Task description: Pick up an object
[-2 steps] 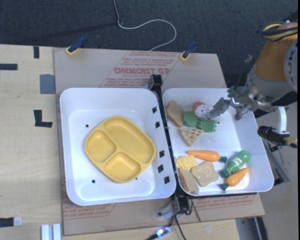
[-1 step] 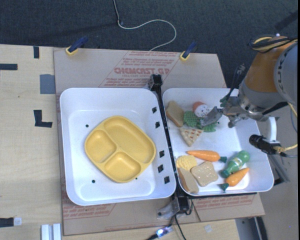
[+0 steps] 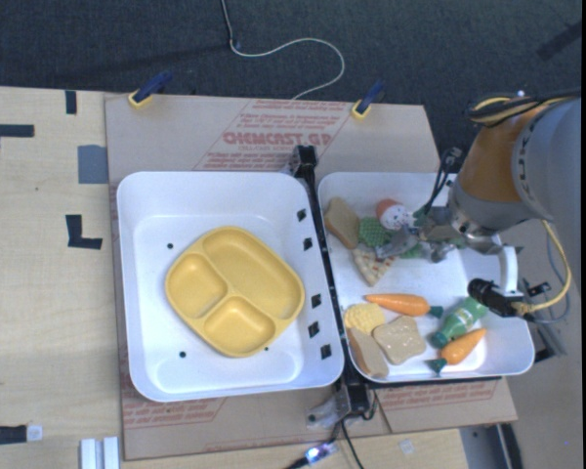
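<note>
The right bin (image 3: 503, 364) holds several toy foods. A brown bread piece (image 3: 340, 221), a green leafy piece (image 3: 373, 231) and a red-and-white piece (image 3: 391, 211) lie at its back left. A tan wedge (image 3: 371, 266) sits below them. My gripper (image 3: 410, 242) is low in the bin's back half, right beside the green piece and just above the wedge. Nearer the front lie a long carrot (image 3: 398, 304), corn (image 3: 363, 316), toast (image 3: 400, 338), a green bottle (image 3: 459, 319) and a small carrot (image 3: 462, 347).
The left bin (image 3: 142, 213) holds a yellow divided plate (image 3: 234, 289). A black divider (image 3: 317, 252) with clips separates the bins. The grey arm with its orange band (image 3: 498, 164) comes in from the right over the right bin's back corner. A cable (image 3: 283, 47) lies behind the bins.
</note>
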`<state>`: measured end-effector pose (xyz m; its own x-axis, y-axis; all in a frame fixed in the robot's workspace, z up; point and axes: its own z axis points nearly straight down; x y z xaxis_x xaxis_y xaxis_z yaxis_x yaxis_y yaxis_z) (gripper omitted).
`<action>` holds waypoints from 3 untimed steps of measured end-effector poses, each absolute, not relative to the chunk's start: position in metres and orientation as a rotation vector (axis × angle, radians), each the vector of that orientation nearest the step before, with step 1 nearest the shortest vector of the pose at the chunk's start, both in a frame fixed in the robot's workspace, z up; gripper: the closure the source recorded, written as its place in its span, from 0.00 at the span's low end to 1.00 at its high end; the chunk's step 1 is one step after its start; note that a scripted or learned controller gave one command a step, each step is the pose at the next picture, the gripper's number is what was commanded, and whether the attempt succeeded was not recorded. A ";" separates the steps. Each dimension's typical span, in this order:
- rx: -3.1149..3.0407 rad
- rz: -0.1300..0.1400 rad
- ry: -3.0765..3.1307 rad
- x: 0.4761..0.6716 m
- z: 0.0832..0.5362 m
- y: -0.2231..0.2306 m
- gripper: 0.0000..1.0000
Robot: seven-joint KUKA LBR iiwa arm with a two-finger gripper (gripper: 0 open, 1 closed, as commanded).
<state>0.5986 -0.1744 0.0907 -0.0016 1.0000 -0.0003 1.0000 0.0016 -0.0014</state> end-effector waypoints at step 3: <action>-2.221 -0.002 -2.224 0.606 0.197 -0.166 1.00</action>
